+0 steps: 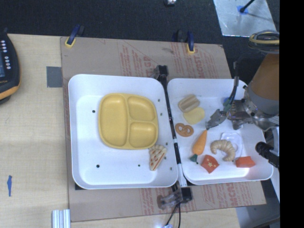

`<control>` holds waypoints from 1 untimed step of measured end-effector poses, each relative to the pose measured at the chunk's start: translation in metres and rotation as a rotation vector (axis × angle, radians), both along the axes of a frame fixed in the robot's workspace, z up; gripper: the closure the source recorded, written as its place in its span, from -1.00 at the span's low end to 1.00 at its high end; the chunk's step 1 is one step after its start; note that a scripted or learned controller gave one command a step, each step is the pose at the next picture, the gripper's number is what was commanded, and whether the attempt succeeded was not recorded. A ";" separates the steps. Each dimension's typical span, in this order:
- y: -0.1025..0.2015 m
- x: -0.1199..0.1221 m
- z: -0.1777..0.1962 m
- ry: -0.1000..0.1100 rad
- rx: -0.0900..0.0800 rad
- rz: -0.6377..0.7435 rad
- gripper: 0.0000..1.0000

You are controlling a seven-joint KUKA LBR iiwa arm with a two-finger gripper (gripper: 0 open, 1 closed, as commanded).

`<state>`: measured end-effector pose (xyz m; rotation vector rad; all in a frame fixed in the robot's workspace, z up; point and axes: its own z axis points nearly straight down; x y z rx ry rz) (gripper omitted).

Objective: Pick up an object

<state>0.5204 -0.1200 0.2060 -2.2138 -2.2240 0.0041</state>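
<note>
From the overhead camera view we see the gripper (pixel 219 118) reaching in from three o'clock over the right bin (pixel 260 177). Its dark fingers look spread, with nothing between them; the tips hang above bare floor near the bin's centre.

The candidates lie around it. The yellow slice (pixel 194 115) and the bread roll (pixel 188 101) sit toward ten o'clock of the tips, the pretzel (pixel 184 129) at about eight, the carrot (pixel 200 143) at seven, the croissant (pixel 224 147) at six. The red cube (pixel 209 164) and the red wedge (pixel 245 162) lie near the bin's six o'clock wall. A sandwich triangle (pixel 157 156) rests in the left bin (pixel 76 127), beside the yellow divided plate (pixel 128 120).

We judge the main risk to be a plain descent closing on nothing, since no item sits under the tips. The carrot and croissant lie close together, so a finger could nudge one while taking the other.

Open room is best at twelve o'clock of the right bin; the centre divider crowds the pretzel.
</note>
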 end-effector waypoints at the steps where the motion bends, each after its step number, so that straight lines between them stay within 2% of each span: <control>1: 0.016 0.001 -0.092 0.008 0.002 0.001 -1.00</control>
